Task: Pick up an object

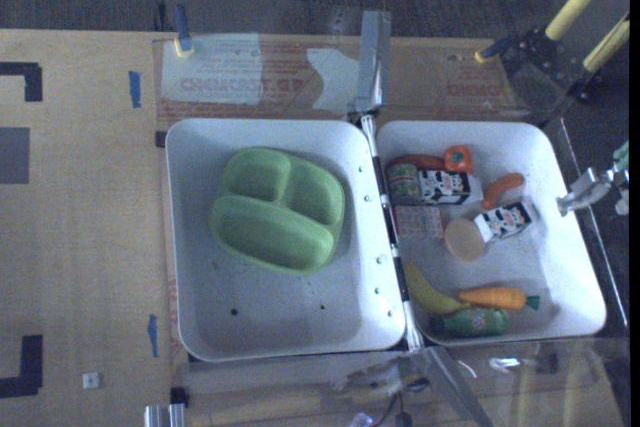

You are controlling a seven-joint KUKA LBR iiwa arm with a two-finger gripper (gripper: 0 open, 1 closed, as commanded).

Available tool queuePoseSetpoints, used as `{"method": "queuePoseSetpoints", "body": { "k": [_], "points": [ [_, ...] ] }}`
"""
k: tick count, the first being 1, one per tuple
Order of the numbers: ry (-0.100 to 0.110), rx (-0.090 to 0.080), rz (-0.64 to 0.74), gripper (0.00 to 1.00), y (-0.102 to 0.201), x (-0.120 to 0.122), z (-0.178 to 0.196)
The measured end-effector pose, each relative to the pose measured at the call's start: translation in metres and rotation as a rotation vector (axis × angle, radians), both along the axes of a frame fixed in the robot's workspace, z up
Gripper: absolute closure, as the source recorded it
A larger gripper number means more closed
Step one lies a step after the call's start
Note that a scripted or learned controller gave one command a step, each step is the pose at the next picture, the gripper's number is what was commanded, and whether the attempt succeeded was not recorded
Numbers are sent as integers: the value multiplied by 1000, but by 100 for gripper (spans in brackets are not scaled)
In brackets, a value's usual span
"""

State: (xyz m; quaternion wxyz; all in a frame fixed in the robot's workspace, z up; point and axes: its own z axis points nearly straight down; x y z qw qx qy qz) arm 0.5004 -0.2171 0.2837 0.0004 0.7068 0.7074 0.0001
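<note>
Claw (590, 189) sits at the right rim of the right bin (566, 183), a small pale metal shape poking in from the side, too small and blurred to tell whether it is apart or together; nothing shows between its tips.

Taking the right bin as the landmark, and going from its near edge to its far edge: along the near wall lies a dark green vegetable (470, 321), and just behind it, touching or nearly so, an orange carrot (494, 297) with its green tip pointing toward the bin's right side. A yellow banana (425, 290) curves along the bin's left wall, just beside the carrot. Toward the middle rests a round tan disc (465, 240), with a small white carton (505, 221) touching it on its right and a pinkish square packet (420, 222) on its left. Farther back, a black-and-white milk carton (443, 186) lies on its side next to a green-labelled can (402, 182); an orange sausage shape (502, 189) lies tilted to the carton's right. Against the far part sit a reddish-brown sausage (417, 161) and an orange pepper (457, 157).

Left of the right bin, touching it along a shared rim, the left bin (190, 295) holds a green divided plate (279, 208) with 3 compartments. Both bins rest on the tabletop (80, 215).
</note>
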Motion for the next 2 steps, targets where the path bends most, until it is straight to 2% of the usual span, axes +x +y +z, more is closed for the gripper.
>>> {"method": "queuePoseSetpoints", "body": {
  "k": [1, 2],
  "points": [
    [1, 1, -33, 0, 27, 1, -124],
    [0, 1, 45, 0, 25, 73, -186]
  ]
}}
